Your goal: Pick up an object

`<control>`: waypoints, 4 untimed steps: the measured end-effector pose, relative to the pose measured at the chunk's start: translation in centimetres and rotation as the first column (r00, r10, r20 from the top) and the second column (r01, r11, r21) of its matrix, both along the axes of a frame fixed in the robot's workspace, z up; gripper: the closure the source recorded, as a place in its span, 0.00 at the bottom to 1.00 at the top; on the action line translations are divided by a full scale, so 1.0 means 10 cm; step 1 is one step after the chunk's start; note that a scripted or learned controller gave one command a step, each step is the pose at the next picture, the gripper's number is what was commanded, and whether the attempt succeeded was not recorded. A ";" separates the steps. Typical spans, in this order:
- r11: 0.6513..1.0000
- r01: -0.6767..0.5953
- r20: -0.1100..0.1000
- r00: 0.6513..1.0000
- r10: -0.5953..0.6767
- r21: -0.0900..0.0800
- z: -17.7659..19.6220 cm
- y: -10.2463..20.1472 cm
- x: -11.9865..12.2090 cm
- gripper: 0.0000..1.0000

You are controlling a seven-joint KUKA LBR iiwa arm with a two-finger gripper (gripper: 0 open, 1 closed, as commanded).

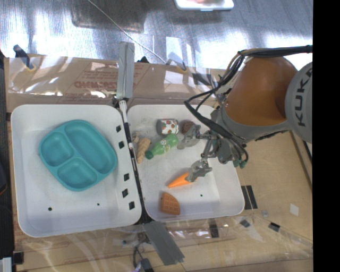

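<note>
Below, we saw the left bin [21,159] holding a teal tray [77,154]; the right bin [228,196] held a carrot [179,181], waffle [170,204], bottle [162,147]. We couldn't tell the gripper's [200,170] state.

Arm [265,95] running off right edge, base out of sight. Wrist covering back right corner of right bin [223,204]. Gripper [200,171] sitting over green end of carrot [179,180], hiding it; finger spread too small to read. Small brown object [186,126] by far wall partly tucked behind grey gripper part, identity unclear. Can [168,126] label too small to read. White item [204,4] at top getting cut off by frame edge.
</note>
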State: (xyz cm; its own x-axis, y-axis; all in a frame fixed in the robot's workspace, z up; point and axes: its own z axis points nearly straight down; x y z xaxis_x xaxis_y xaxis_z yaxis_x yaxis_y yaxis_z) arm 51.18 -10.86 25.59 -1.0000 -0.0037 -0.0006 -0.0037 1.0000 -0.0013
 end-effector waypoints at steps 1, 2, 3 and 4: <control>0.987 0.160 0.007 0.987 -0.160 0.002 -1.55 -0.26 -0.17 0.00; 0.989 0.150 0.009 0.989 -0.150 0.001 -1.43 -0.24 -0.15 1.00; 0.999 -0.036 0.006 0.999 0.036 0.002 -0.61 0.48 -0.24 1.00; 0.906 -0.424 0.003 0.906 0.424 0.000 -0.61 0.66 -0.24 1.00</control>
State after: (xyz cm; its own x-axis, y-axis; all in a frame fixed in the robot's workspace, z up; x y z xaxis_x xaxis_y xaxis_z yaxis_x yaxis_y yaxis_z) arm 48.78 -4.28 19.53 -0.9040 -0.4275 -0.0041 -0.4275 0.9040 -0.0016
